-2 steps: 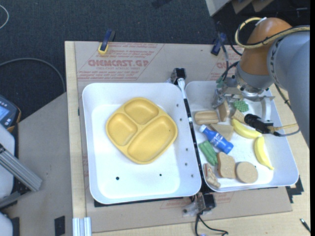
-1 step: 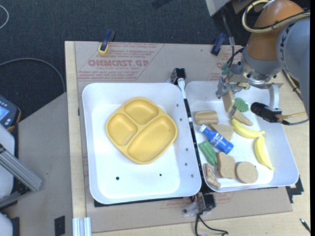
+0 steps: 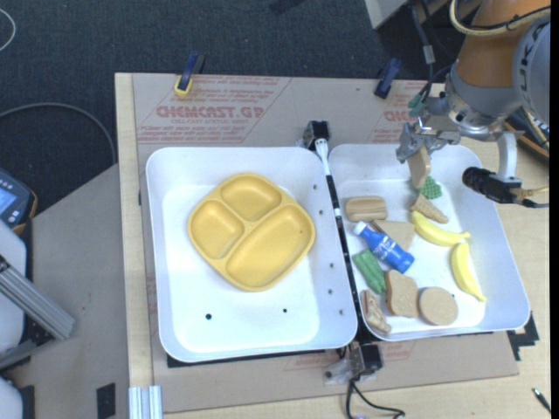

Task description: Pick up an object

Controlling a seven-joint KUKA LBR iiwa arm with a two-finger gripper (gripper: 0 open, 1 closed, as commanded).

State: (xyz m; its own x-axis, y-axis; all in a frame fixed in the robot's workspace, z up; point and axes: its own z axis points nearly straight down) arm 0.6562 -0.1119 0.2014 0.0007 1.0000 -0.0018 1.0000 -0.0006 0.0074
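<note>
On the bench, the right bin (image 3: pixel 498 234) crowds toy food together — the gripper (image 3: pixel 419 157), clamped on a tan piece (image 3: pixel 421 166), holds it above the clutter.

The arm (image 3: pixel 507 24) runs off the frame's top right edge.

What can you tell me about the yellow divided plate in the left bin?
The yellow plate looks like matte plastic, a rounded square turned cornerwise in the camera view. Raised ridges split it into three compartments: two small ones toward the back and left, one long one toward the right. It lies flat, right side up, on the left bin's floor, apart from the walls.
</note>
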